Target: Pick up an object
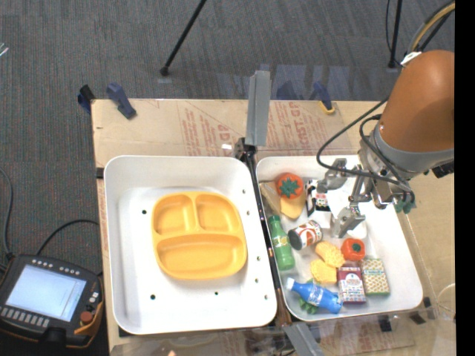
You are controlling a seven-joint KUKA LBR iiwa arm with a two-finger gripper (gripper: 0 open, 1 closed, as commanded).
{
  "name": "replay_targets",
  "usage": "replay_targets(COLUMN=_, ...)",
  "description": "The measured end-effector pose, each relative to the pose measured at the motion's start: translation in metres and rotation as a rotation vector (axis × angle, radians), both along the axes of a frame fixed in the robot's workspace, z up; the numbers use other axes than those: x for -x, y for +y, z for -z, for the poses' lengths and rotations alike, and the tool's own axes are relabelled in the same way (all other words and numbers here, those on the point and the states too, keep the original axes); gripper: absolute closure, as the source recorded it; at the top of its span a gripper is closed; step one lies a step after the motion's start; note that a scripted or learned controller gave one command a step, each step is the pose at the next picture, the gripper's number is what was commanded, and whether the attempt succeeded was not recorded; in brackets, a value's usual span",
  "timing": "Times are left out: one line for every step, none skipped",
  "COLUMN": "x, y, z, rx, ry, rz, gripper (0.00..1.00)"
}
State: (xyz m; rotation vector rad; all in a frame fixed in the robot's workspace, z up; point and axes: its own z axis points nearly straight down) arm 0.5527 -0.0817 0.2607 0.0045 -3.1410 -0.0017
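Left bin (122, 199): yellow divided plate (199, 234) lain flat, well apart from arm.

Right bin (410, 262): toy clutter packed close. Green bottle (281, 243) along left wall; tomato (289, 186) near top; blue bottle (315, 295) at front; can (305, 235) mid-bin; small orange fruit (353, 248) and two cartons (362, 281) further right.

Gripper (347, 223) hung just above can and orange fruit; finger spread cannot be told, nothing seen held.

Risk judged: neighbours touched on descent, can rolled aside, fingers closed on nothing or on two things, owing to tight packing.
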Motion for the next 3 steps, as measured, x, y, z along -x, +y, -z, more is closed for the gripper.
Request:
replay_targets(x=-0.049, y=0.004, z=0.148, rx=-0.003, ry=0.005, rz=-0.131, gripper=0.0)
replay_targets(x=0.057, y=-0.041, z=0.173, rx=0.002, ry=-0.004, rz=-0.012, gripper=0.0)
replay_targets(x=0.056, y=-0.039, z=0.164, rx=0.0, ry=-0.003, rz=-0.018, gripper=1.0)
